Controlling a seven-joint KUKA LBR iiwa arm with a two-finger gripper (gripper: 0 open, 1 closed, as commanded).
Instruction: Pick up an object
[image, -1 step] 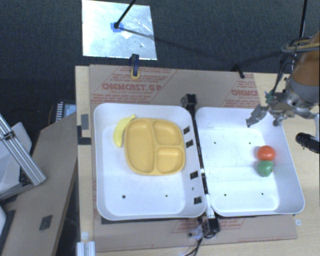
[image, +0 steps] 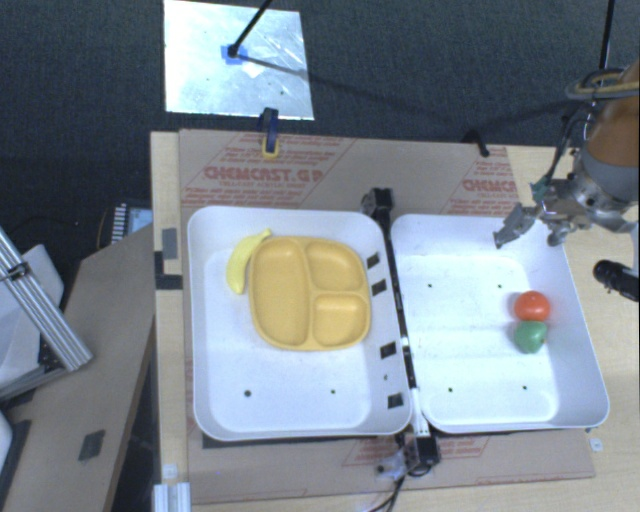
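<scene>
A small red-orange ball-like object (image: 532, 304) lies in the right bin (image: 470, 395), touching a green one (image: 530, 336) just below it. A yellow divided plate (image: 307, 292) sits in the left bin (image: 215, 390), with a yellow banana (image: 241, 258) against its upper left edge. My gripper (image: 531, 229) hangs over the right bin's far right corner, above and apart from the red and green objects. Its two fingers are spread, with nothing between them.
A black divider (image: 392, 300) runs between the two bins. Cardboard (image: 300, 170) underlies them. A shiny metal sheet (image: 238, 60) lies at the back. Aluminium framing (image: 35, 300) stands at the left.
</scene>
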